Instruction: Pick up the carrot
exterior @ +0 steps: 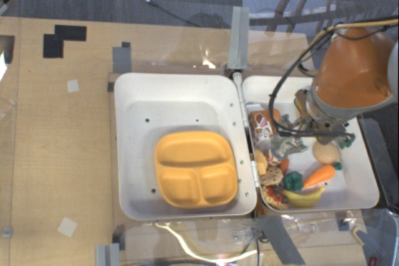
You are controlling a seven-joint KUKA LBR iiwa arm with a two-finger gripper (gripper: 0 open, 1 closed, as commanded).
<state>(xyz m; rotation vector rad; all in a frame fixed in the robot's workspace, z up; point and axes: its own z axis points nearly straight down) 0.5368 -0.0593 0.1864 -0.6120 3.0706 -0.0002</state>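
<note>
The arm [358, 68] reached in from the right and hung over the right bin [361, 196], its orange band covering much of that bin's back half. The gripper [288, 145] sat low in the middle of the bin, pointing toward the wall shared with the left bin [134, 134]. How far its jaws stood apart could not be told; the metal parts blurred together against the clutter, and nothing could be seen held between them. The carrot [318, 175] lay near the front of the right bin, tilted, with its green end [336, 166] toward the right wall, apart from the gripper and just in front of a pale round item [326, 152]. A banana [304, 197] lay just before it against the front rim, and a green piece [293, 181] sat beside its narrow tip. More small items crowded the left side of that bin along the divider, leaving bare floor mainly at the right front corner. The left bin held a yellow divided tray [196, 168] toward its front, with open white floor behind it and to its left.
</note>
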